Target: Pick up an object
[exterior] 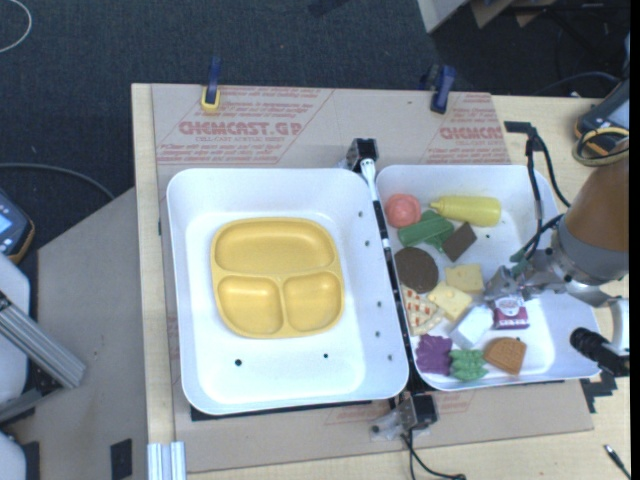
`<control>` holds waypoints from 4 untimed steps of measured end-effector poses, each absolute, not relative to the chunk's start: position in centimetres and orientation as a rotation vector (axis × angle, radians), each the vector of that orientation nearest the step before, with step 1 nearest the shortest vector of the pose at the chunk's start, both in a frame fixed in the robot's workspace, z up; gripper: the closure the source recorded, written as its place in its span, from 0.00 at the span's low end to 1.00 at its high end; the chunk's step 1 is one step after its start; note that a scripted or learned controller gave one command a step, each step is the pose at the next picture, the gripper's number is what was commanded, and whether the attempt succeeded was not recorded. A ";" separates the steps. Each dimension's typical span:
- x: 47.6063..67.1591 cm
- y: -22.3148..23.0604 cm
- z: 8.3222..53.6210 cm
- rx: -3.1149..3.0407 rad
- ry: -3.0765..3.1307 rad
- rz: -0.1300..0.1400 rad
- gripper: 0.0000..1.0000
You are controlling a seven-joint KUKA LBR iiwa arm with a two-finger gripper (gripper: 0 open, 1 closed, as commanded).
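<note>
Here, yellow tray (275,276) in left bin (190,268); toys fill right bin (530,183).

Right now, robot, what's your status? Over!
Gripper low in the right bin, over a small white-and-maroon item. No grasp confirmed. Toy food crowded close around: yellow cheese wedge, waffle. Yellow tray sits in the left bin.

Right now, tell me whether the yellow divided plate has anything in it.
Empty. The yellow divided plate in the left bin shows three bare compartments.
</note>
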State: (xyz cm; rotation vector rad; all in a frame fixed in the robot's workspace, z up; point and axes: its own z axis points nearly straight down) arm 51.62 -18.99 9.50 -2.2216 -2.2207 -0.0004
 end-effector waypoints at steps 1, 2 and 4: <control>51.4 -19.4 13.9 -2.226 -2.225 -0.002 1.00; 51.2 -20.2 19.9 -2.227 -2.228 -0.004 1.00; 50.6 -14.7 21.6 -2.212 -2.224 0.000 1.00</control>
